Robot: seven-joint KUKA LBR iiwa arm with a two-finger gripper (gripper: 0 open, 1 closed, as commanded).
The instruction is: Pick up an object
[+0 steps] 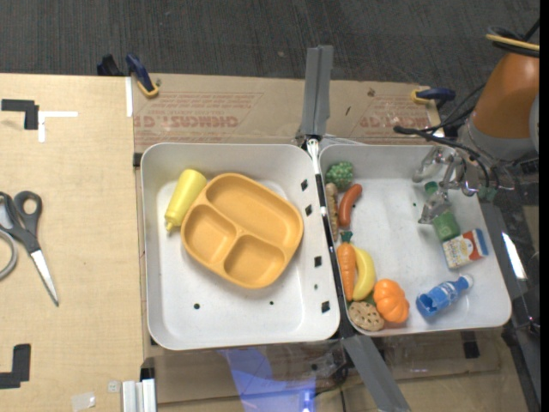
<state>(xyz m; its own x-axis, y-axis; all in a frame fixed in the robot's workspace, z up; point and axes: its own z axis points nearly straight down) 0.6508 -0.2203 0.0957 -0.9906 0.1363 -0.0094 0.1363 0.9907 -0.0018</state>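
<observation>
hovering my tool (pixel 435 197) over the right bin (pixel 412 312) near the carton (pixel 464 248), grip state unclear, nothing lifted yet.

The arm (pixel 506 101) showed a rounded orange section at the view's right, with a grey housing below it. Dark cables looped across and beside that housing, and a yellow-edged strip crossed above the orange part. The tool (pixel 433 197) was bare silvery metal, built of small brackets and thin fingers (pixel 426 215), with glinting highlights.
</observation>
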